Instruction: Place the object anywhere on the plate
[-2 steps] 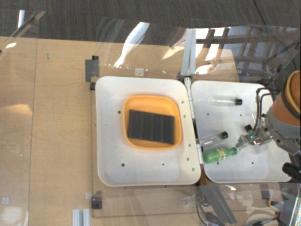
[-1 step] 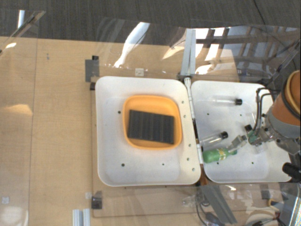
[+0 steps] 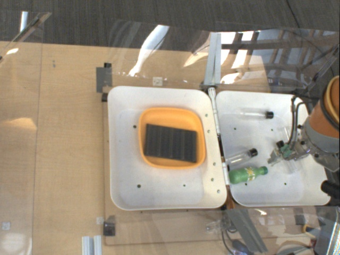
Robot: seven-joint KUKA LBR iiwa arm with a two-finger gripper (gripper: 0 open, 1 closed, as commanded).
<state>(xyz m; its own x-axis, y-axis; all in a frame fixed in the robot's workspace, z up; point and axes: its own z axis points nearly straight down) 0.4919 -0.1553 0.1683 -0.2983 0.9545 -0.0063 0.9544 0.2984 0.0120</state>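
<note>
scene: 2 white bins side by side.
plate (image 3: 172, 118): orange, in the left bin (image 3: 159, 195), holding a dark ridged slab.
green bottle (image 3: 248, 174): lying in the right bin (image 3: 276, 195), near its left wall.
gripper (image 3: 282, 153): low in the right bin beside a clear tube; grip state cannot be told.
step: likely picking; next, secure an object, carry it left.

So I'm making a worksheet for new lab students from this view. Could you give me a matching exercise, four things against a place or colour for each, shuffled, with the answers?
Things:
1. orange plate
2. green bottle
3. dark ridged block
4. clear tube with black cap

Places or colours:
A. lies near the front left corner of the right bin
B. lies toward the back of the right bin
C. rests on the plate
D. sits in the left bin

Pairs: 1-D, 2-A, 3-C, 4-B
</note>
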